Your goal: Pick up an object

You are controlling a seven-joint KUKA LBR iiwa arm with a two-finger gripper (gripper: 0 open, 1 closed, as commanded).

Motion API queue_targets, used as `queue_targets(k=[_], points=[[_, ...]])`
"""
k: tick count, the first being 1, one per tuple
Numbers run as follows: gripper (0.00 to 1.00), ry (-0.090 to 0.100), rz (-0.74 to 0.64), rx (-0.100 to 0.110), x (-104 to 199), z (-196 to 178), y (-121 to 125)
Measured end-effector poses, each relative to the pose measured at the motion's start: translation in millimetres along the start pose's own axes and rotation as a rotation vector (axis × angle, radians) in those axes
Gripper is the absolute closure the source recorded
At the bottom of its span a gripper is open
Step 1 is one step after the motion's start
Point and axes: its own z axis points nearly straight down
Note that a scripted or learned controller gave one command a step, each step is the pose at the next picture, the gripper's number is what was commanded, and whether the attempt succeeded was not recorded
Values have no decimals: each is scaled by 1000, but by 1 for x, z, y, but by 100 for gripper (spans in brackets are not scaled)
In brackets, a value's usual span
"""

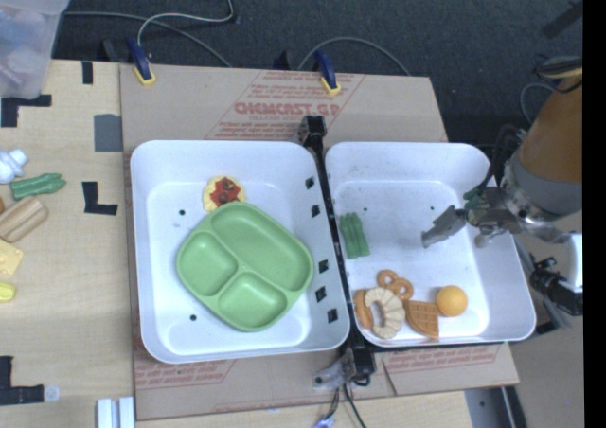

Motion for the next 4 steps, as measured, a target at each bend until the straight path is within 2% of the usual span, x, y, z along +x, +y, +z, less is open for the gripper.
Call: queue_targets(k=[1, 2, 3, 4], points=[[0, 1, 0, 1, 40, 73, -18], [0, 0, 1, -3, 55, 142, -17], [100, -2, 2, -5, 54, 132, -16], [100, 0, -1, -2, 113, 43, 44]])
